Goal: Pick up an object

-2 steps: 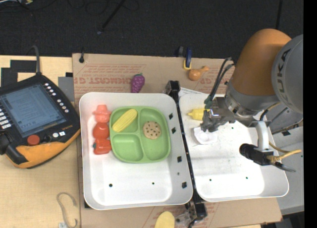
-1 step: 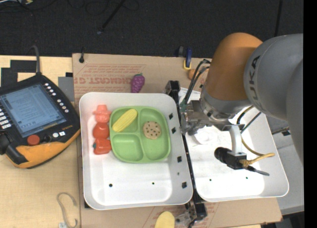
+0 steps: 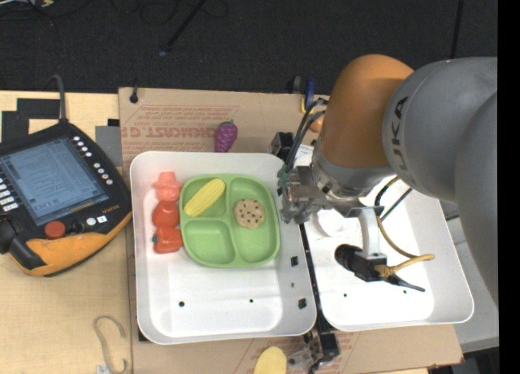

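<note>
The left bin (image 3: pixel 211 307) holds a green divided plate (image 3: pixel 213 244). A yellow corn cob (image 3: pixel 203 195) lies in the plate's upper left section and a chocolate-chip cookie (image 3: pixel 249 214) in its upper right section. A red and pink toy figure (image 3: pixel 166 214) lies just left of the plate. My gripper (image 3: pixel 297 202) hangs low over the divider between the two bins, at the plate's right edge, close to the cookie. The grey wrist and orange band cover most of it. Nothing shows between its fingers.
The right bin (image 3: pixel 414 303) lies under the arm, which hides its upper half. A purple grape toy (image 3: pixel 226 135) rests on the cardboard behind the left bin. A yellow object (image 3: pixel 270 359) sits at the front edge. A teach pendant (image 3: pixel 57 193) lies left of the bins.
</note>
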`<state>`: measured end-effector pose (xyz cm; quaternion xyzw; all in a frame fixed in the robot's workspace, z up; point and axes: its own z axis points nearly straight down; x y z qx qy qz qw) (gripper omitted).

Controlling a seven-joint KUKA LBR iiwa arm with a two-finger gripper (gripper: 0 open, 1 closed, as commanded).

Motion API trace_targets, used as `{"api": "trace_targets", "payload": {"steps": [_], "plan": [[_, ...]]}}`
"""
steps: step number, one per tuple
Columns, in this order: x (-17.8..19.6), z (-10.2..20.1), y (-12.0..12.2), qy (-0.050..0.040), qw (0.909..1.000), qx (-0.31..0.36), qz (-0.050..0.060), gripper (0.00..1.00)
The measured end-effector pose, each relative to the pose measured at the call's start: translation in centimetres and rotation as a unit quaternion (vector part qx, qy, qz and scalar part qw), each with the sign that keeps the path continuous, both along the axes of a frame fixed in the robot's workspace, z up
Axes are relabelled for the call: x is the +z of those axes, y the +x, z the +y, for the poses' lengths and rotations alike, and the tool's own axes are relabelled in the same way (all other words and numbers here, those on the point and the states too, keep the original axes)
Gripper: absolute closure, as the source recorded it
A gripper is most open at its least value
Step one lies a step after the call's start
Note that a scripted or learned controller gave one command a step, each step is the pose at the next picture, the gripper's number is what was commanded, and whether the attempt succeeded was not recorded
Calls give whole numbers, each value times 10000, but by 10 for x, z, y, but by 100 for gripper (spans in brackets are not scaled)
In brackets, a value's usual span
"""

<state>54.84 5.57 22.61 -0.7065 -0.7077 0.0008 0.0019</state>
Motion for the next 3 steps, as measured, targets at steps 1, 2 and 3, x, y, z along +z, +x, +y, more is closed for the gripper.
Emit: {"api": "trace_targets", "payload": {"steps": [1,2,3], "plan": [[0,0,-7,-7,10000,-15,3,100],[-9,7,4,-11,10000,-17,-2,100],[0,18,-3,-4,10000,-5,-4,100]]}}
